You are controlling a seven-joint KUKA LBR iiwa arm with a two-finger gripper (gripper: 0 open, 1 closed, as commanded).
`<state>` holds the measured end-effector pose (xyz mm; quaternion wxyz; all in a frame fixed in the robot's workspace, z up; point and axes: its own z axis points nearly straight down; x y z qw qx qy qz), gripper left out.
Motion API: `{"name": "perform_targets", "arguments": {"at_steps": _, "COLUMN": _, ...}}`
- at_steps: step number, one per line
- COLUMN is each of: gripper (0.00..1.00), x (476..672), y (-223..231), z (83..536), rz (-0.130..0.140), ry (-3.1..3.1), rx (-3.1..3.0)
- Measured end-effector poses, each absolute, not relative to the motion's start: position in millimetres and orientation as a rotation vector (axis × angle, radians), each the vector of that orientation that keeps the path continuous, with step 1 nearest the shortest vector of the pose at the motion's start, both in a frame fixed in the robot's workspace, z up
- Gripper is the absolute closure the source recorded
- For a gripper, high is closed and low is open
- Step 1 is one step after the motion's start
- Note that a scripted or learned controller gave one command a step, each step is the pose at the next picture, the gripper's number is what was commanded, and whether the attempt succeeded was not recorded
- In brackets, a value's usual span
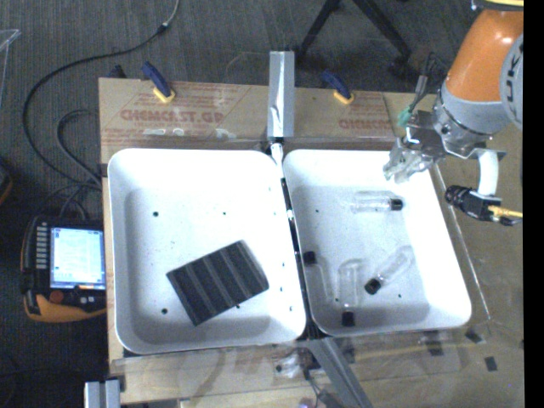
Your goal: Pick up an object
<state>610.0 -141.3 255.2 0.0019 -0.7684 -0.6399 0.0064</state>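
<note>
The grey arm with its orange band enters at the upper right of the frame, and its pale two-finger gripper (406, 165) hangs over the upper right corner of the right-hand shallow white bin (455, 300). Whether the claw is spread or closed cannot be told from here, and nothing is visible in it. Candidates for picking lie below and to the left of it: a clear plastic vial with a black cap (376, 202) nearest, just under the gripper in the frame, and two more clear vials (384, 272) toward the bin's lower middle (one lying slantwise, one beside it). A dark ribbed rectangular block (218, 281) sits in the left-hand white bin (119, 228), well apart. By my reading this is the approach step, with no grasp made. Next the arm should centre over the nearest vial and descend.
</note>
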Motion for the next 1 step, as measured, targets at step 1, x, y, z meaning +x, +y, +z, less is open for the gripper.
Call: {"name": "perform_targets", "arguments": {"at_steps": 1, "gripper": 1.0, "x": 620.4, "y": -53.7, "z": 251.1, "rz": 0.006, "ry": -1.511, "rx": -2.753}}
